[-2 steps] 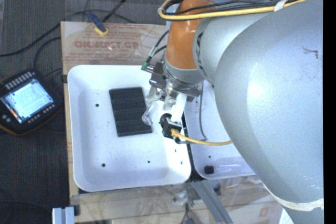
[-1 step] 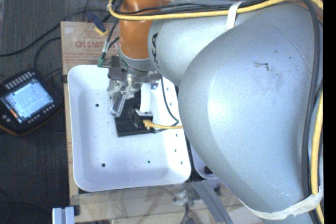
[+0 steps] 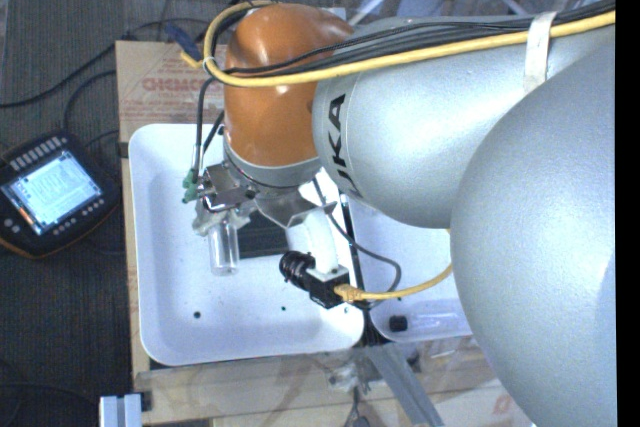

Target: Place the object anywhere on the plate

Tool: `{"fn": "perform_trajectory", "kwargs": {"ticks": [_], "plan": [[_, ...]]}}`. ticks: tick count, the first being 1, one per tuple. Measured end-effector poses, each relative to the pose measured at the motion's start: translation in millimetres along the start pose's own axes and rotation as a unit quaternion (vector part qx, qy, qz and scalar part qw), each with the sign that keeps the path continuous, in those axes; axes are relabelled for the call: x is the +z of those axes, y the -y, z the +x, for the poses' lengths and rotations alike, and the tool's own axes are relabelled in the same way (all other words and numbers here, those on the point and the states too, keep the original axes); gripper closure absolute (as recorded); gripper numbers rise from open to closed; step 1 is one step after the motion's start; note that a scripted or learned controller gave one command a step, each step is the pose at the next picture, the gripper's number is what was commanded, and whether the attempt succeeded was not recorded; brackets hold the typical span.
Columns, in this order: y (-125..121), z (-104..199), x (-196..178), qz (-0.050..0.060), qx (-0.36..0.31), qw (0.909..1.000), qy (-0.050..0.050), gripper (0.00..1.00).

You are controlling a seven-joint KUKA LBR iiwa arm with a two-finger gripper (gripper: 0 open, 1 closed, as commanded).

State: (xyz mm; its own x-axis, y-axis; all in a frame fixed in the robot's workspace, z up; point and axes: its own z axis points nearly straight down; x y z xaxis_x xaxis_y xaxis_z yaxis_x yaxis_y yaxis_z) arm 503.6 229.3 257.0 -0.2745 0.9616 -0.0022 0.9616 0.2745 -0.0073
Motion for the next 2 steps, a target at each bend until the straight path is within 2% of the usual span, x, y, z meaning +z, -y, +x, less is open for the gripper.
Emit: {"fn": "perform_trajectory", "kwargs": {"ticks": [1,2], "plan": [[-23,-13,-84,-0.001,-0.065,0.9979,0.001,1.0],[4,-17,24,0.0,-0.22,0.9756,-0.001,1.0]]}}
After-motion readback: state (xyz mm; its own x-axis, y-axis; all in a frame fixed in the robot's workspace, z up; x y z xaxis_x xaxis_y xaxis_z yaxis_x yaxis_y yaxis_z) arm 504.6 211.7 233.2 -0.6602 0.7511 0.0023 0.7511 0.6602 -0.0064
